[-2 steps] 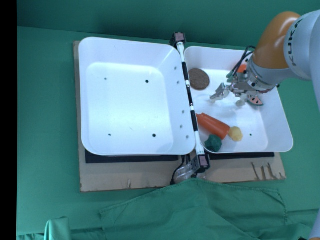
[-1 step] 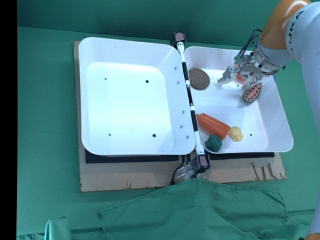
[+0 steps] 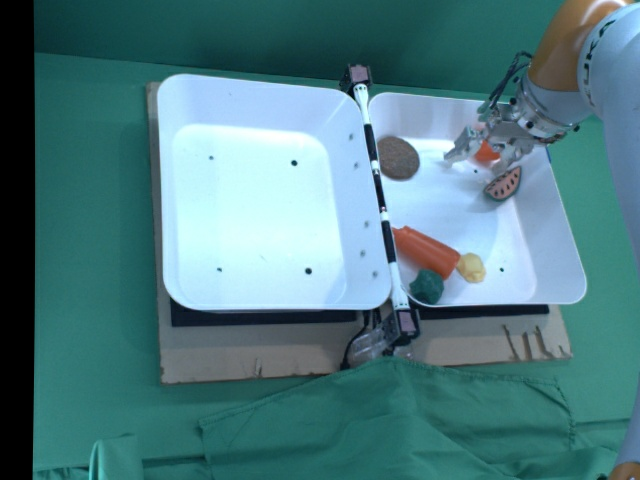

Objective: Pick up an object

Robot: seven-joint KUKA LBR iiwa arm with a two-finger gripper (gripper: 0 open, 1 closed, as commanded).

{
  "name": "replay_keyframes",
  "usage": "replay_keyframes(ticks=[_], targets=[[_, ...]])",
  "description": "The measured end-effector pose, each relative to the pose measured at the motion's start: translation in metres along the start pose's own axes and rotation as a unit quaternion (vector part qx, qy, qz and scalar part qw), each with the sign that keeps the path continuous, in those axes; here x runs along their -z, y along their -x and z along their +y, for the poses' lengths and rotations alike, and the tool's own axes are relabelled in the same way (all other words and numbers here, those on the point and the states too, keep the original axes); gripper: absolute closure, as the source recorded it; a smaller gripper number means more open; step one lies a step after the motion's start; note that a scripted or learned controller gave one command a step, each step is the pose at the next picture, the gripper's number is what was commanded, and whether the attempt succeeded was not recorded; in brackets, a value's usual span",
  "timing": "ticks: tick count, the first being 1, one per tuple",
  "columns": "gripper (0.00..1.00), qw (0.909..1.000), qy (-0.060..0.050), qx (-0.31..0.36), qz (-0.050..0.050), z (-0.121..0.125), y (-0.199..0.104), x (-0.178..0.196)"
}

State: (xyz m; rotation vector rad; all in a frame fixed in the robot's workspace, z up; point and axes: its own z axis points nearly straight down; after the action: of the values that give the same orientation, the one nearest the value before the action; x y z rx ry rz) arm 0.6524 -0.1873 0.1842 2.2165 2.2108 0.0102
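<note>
My gripper (image 3: 486,150) is over the far right part of the right bin (image 3: 560,268), with its fingers spread. A small orange-red object (image 3: 486,153) shows between them; the left finger (image 3: 462,146) stands apart from it. Whether the object rests on the bin floor I cannot tell. A watermelon slice (image 3: 503,184) lies just below and right of the gripper. A brown round cookie (image 3: 398,157) lies at the bin's far left. An orange carrot (image 3: 425,249), a green broccoli piece (image 3: 427,286) and a small yellow object (image 3: 471,267) lie near the front.
The left bin (image 3: 180,268) stands beside the right one, with a black-and-white divider bar (image 3: 378,183) between them. Both bins rest on a cardboard sheet (image 3: 250,363). Green cloth (image 3: 400,418) is bunched at the bench's front edge.
</note>
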Motion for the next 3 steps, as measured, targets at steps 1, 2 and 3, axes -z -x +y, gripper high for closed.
replay_keyframes(ticks=[1, 2, 3], targets=[[0.0, 1.0, -0.002, 0.0, 0.0, 0.007, 0.0, 0.025], [1.0, 1.0, 0.001, -0.001, -0.002, 0.008, 0.001, 0.038], [0.0, 1.0, 0.0, -0.001, -0.002, 0.008, 0.001, 0.037]])
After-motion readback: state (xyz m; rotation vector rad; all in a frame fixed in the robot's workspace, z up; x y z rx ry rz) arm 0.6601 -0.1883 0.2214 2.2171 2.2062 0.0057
